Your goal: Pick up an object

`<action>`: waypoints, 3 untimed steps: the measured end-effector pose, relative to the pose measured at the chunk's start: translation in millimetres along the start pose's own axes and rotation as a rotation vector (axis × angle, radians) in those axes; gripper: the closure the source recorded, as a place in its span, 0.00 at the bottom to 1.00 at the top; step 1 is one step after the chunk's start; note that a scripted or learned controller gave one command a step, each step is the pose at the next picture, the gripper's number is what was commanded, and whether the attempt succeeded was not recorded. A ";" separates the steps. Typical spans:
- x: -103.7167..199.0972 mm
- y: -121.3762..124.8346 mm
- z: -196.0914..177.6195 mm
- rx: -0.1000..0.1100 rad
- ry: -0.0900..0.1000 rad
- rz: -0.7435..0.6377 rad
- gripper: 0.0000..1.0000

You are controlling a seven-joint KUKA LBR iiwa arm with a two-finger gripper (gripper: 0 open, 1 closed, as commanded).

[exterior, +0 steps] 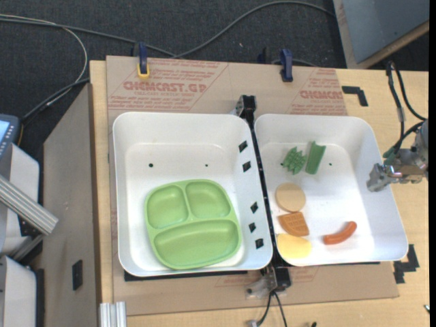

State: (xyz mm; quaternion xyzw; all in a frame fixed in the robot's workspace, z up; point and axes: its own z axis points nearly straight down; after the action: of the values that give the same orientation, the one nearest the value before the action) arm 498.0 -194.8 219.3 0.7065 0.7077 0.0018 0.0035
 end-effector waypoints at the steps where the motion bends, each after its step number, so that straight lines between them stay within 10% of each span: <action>1: 0.1 1.3 -20.2 0.004 0.002 0.000 1.00; 3: 93.6 40.6 -3.6 0.008 0.004 -0.003 1.00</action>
State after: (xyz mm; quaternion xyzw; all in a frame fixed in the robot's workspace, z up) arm 538.4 -101.2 223.0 0.7055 0.7087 0.0002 -0.0008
